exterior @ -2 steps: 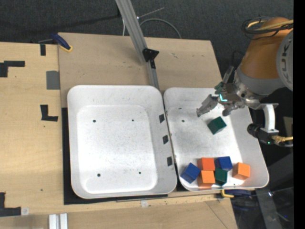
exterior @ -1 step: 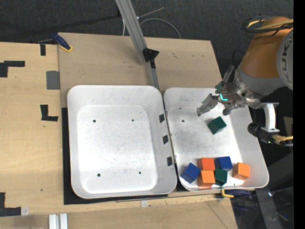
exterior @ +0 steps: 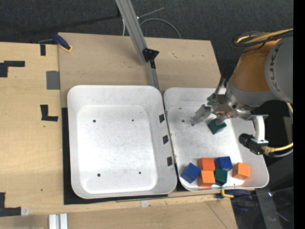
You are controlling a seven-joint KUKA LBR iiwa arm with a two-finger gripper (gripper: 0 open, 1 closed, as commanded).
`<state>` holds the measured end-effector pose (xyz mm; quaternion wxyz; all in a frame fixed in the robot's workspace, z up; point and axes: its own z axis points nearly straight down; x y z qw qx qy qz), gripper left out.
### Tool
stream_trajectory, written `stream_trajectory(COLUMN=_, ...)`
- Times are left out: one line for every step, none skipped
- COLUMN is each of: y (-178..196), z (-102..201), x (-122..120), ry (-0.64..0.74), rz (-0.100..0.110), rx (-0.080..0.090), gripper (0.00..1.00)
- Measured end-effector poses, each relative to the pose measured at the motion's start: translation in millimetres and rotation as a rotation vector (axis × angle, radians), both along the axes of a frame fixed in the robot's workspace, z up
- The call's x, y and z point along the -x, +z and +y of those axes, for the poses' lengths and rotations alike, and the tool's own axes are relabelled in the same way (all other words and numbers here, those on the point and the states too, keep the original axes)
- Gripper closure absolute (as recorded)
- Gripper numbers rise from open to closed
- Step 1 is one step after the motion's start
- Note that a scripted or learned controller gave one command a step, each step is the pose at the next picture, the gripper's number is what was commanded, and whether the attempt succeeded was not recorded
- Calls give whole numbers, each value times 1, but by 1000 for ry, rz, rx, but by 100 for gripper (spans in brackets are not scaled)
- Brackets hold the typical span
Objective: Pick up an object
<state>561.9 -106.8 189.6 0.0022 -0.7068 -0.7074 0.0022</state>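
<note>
Left bin bare. Right bin: gripper low over floor, fingers spread, green block just beside them, not clamped. Other blocks clustered near front edge. Pick not yet made; closing and lifting remain.

Left bin: beside the right bin, rims touching.
Blocks: clustered in the right bin's near edge.
Lone block: farther in, under the gripper.
Arm: right.
</note>
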Motion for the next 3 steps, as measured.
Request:
stream_trajectory(y=-63, z=7, x=3, ry=0, rz=3, rx=-1, gripper=0)
stream_trajectory(y=-100, z=7, x=4, ry=0, rz=-2, rx=0, gripper=0)
stream_trajectory(y=-89, z=8, x=3, ry=1, rz=-2, rx=-2, gripper=100)
